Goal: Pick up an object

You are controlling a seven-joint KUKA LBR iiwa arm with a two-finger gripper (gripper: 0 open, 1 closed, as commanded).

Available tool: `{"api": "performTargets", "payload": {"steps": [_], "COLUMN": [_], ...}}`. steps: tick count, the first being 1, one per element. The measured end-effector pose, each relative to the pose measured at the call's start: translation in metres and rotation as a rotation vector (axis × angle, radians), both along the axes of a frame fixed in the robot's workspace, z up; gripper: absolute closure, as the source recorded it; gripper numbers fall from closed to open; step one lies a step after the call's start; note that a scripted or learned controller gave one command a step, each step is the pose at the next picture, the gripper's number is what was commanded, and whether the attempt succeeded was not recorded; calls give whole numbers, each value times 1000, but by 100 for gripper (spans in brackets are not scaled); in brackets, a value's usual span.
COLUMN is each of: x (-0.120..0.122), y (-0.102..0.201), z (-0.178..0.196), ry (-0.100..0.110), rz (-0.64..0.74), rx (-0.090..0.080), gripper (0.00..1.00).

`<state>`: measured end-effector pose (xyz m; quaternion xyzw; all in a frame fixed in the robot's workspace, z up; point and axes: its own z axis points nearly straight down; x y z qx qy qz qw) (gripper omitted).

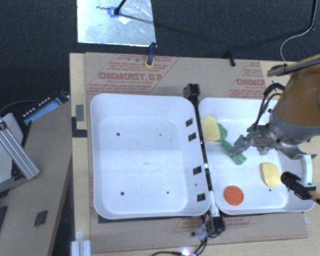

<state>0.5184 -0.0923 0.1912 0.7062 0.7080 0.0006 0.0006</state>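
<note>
The green object (pixel 232 147) lies in the right bin (pixel 240 108), long axis slanting toward the yellow piece (pixel 211 128), right under our gripper (pixel 241 144), whose fingers' spread we cannot tell.

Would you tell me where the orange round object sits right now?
The orange round object lies in the right bin, near its front edge, left of the yellow object.
</note>
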Motion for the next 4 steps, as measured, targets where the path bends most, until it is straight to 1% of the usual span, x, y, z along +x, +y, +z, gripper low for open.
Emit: {"api": "performTargets", "payload": {"steps": [1,2,3,4], "x": [-34,-31,-30,42], "y": [-39,84,81,65], "z": [-82,-4,4,110], "ry": [6,-4,-4,-14], "rz": [-5,5,1,3], "rx": [1,1,1,-2], "gripper": [0,0,100,100]}}
